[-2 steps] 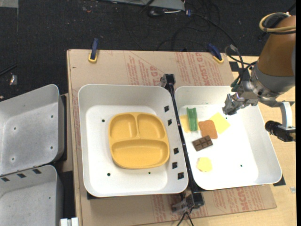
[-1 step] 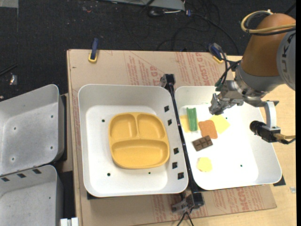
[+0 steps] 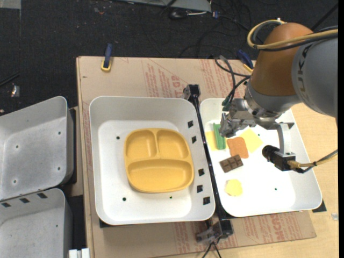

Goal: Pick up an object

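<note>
Nearest you, the bench (image 3: 161, 235) shows a bare brown board with faint red print. On it sit two shallow white bins with rounded corners and a smooth, matte finish. In the right bin (image 3: 293, 195), working from the near edge back, you will find a small pale yellow round piece (image 3: 234, 187), a dark brown square piece (image 3: 232, 164) scored like a chocolate block, a flat orange piece (image 3: 238, 147), a flat yellow piece (image 3: 252, 141) partly under the arm, and a narrow green strip (image 3: 219, 136) lying beside the bin's left wall. The left bin (image 3: 105, 144) holds a yellow divided plate (image 3: 159, 159), glossy plastic, with three moulded compartments and rounded corners. The gripper (image 3: 230, 124) hangs just above the green strip and the orange piece; you cannot tell whether its fingers are apart or together, as the metal wrist and grey arm (image 3: 293, 63) cover them. No object is seen between them. Farther back, cables on the dark floor are hard to make out.
</note>
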{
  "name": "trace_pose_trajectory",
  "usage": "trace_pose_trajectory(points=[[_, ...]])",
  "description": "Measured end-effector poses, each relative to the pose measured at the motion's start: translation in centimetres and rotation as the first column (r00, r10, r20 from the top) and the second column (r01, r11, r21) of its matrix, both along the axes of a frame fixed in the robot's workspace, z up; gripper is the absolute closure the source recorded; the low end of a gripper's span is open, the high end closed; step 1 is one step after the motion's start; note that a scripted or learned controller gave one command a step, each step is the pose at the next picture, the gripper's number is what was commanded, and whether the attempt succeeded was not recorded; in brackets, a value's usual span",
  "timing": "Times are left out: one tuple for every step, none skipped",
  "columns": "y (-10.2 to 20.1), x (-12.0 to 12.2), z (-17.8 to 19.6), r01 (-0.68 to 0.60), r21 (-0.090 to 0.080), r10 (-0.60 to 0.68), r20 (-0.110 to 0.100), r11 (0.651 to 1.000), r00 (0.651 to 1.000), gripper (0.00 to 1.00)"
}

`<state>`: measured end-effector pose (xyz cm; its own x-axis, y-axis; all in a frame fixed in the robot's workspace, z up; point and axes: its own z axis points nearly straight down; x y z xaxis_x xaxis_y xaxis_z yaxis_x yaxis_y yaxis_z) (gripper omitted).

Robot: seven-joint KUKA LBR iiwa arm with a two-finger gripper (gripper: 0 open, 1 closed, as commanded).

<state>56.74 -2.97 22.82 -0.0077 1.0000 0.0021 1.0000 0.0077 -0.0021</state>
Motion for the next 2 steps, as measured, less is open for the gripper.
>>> trace_pose_trajectory(points=[[6.2,-1.3,-0.5,-0.001,0.000,0.001,-0.001,1.000,1.000,1.00],[11.5,-2.3,-1.2,0.000,0.000,0.000,0.000,1.000,1.000,1.00]])
